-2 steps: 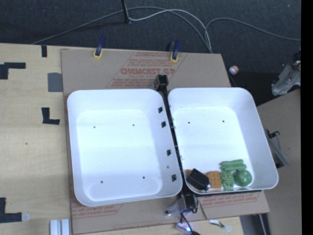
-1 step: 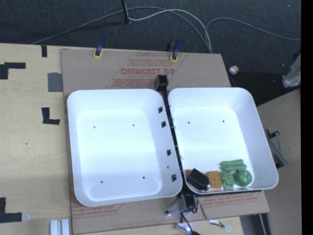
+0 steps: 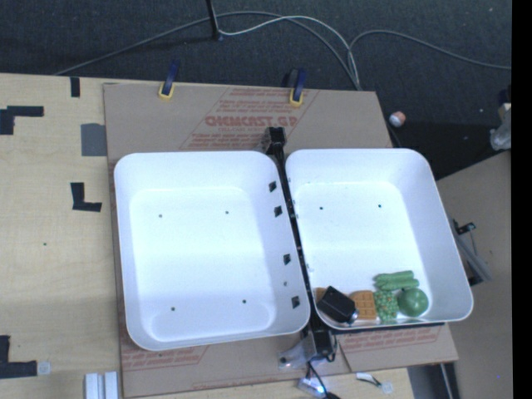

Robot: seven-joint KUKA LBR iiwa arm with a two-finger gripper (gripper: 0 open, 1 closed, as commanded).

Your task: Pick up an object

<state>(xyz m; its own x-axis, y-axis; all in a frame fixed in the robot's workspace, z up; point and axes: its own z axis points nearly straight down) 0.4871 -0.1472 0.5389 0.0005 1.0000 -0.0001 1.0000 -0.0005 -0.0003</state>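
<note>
Presently on the table (image 3: 50, 248), a pale wood-grain surface marked with black tape pieces:

Left bin (image 3: 133, 306): shallow, white, rounded corners, lying on a cardboard sheet (image 3: 241, 119) with red print.

Right bin (image 3: 424, 181): same make, just beside the left bin, their inner rims touching along a seam set with small black clips (image 3: 279, 212).

Task objects are all clustered along the near rim of the right bin, toward its near right corner:
- Black block (image 3: 337, 304), tilted, at the left end of the cluster, near the seam.
- Small orange piece (image 3: 320, 293), just left of the black block and partly behind it.
- Tan waffle-like square (image 3: 362, 303), touching the black block's right side.
- Green knobbly piece (image 3: 385, 305), just right of the tan square.
- Long green vegetable shape (image 3: 395, 280), lying crosswise at the far side of the cluster.
- Round green ball (image 3: 413, 302), at the right end, close to the bin wall.

Fixtures: two blue-and-yellow clamps (image 3: 169, 82) at the far edge of the cardboard sheet. A black stand fitting sits at the far end of the seam.

Surroundings: dark carpeted floor (image 3: 100, 15) beyond the table, crossed by pale cables (image 3: 332, 44). A small pinkish ball (image 3: 398, 119) lies on the floor past the cardboard's far right corner.
</note>
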